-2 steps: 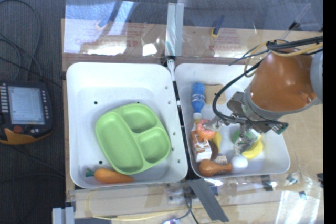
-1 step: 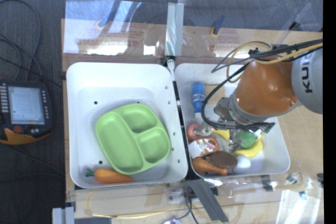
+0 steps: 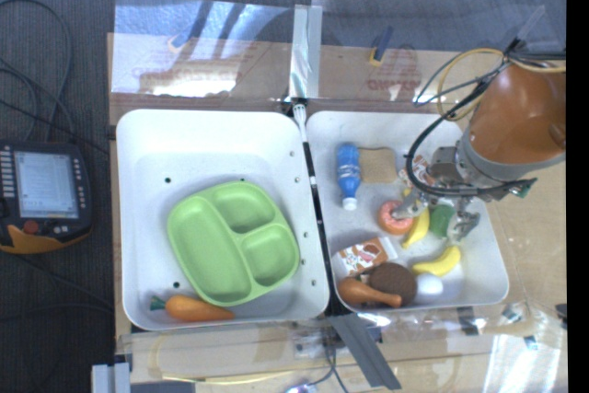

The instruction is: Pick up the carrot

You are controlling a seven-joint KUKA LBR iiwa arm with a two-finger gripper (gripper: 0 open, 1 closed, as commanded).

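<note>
Lying in the left bin (image 3: 138, 161), the carrot (image 3: 195, 309) sits far from the open end effector (image 3: 440, 214).

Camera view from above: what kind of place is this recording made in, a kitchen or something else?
Probably a robot lab bench, not a kitchen. Two white bins sit side by side under a robot arm, the food in them looks like toys, such as the carrot, and a control tablet lies on the carpet.
</note>
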